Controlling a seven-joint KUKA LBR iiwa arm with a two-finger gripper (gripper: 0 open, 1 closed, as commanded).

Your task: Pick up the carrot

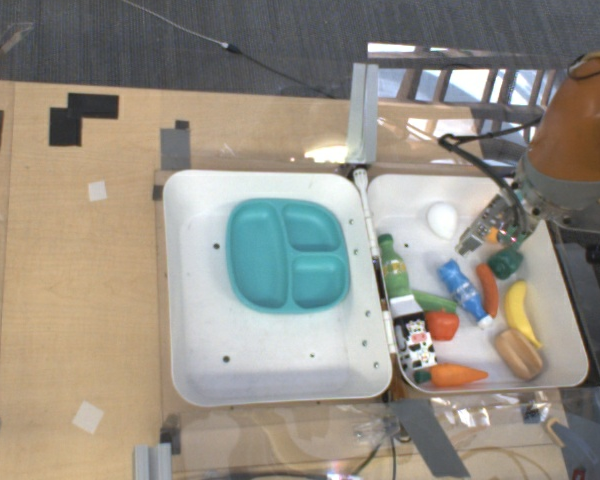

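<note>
The carrot is lying at the near edge of the right bin, well apart from the gripper, which is hanging over the far middle of that bin — whether the tool is spread or pressed together cannot be told, since it is being seen from above and partly blurred. Several slips are being risked from here. A long reach towards the near wall is being called for, and along that line the blue bottle, a slim red-orange piece and the dark green item are lying close under the tool, so one of them could be mistaken for the target or knocked aside. The red-orange piece is being judged the likeliest confusion, its colour being near the carrot's. At the carrot itself, little room is being left: the bin's near rim is just beside it, a small black-and-white box is standing at its thick end, and a red vegetable is sitting just above it — a descent placed slightly off could be stopped by the rim or could close on a neighbour. The carrot is appearing as a smooth orange cone, lying flat with its tapered tip pointing right, and its rounded, probably slick surface is being judged liable to squirt out of a grip taken near the thin end.
</note>
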